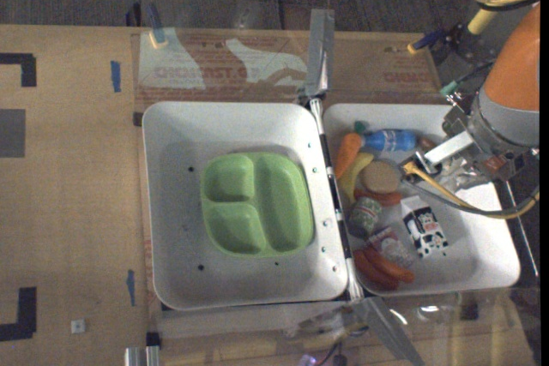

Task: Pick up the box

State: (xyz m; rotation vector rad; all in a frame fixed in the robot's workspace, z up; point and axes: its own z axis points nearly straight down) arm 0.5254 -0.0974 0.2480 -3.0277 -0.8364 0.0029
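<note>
The bench point(69, 184) is being taken up by two bins. The left bin point(163, 210) is being filled at its middle by a green divided plate point(256, 203), and the right bin point(491, 263) is being crowded along its left side with small things. The arm point(515, 73) is being held over the right bin's upper right corner.

The step in hand is being judged as the approach, with nothing being gripped yet. The box point(425, 233), white with black cow patches, is being left flat near the right bin's middle, just right of a can point(367, 215) and above the red sausages point(383, 267). Its long axis is being read as slanting from upper left to lower right.

The claw point(477, 170) is being carried above and right of the box, apart from it; whether it is spread or pressed together cannot be told. A shift toward lower left, a turn to straddle the box's short side, and a descent are being called for next.
</note>
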